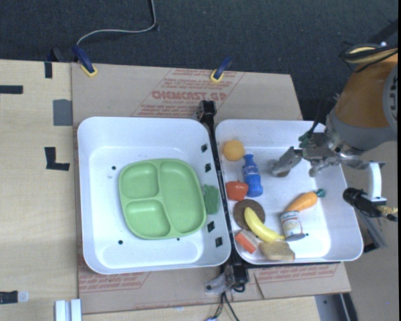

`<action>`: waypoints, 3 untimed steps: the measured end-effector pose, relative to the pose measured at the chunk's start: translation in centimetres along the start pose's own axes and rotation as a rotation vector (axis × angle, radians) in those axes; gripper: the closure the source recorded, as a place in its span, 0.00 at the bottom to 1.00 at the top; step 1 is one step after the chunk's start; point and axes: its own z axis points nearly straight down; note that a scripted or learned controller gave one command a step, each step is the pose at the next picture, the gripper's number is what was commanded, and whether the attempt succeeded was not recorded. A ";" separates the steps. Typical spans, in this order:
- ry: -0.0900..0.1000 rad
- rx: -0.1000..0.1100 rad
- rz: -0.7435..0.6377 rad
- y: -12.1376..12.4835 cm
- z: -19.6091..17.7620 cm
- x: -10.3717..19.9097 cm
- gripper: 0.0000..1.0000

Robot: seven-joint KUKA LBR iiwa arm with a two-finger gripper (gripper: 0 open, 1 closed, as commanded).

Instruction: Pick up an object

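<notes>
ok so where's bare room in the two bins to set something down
Left bin: a bare floor strip all round the green divided plate, widest along its far edge. Right bin: bare between the carrot and its right wall. Crowded near the divider: orange ball, blue bottle, banana, can. The claw hangs over the far half.
</notes>
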 end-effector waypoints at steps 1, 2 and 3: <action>0.001 0.004 -0.001 8.4 10.7 3.8 0.00; -0.001 -0.003 -0.001 11.5 11.7 4.9 0.00; -0.002 -0.005 -0.002 11.5 10.5 4.9 1.00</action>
